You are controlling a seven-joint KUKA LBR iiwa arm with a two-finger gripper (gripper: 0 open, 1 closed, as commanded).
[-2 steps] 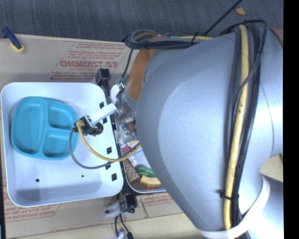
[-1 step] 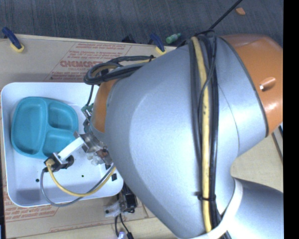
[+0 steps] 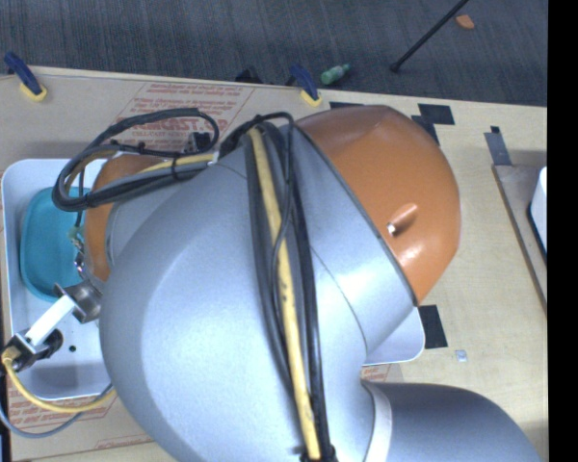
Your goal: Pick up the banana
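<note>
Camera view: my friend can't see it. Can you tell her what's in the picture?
A big grey robot arm with an orange band and black cables covers most of the bench. At left, part of a white bin shows, with something teal inside. Blue clamps hold the bench's cardboard edge.

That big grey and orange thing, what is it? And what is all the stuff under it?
It is a robot arm, seen by a camera fixed above a workbench, looking down. The arm is so close to the camera that it hides most of the scene. The orange part is a band around it, and black and yellow cables run along it. Beneath it at the left sits a shallow white bin with something teal inside. Blue clamps grip the bench's far edge. The robot should pick up a banana, but I cannot see one here, nor what its gripper is doing.
</note>
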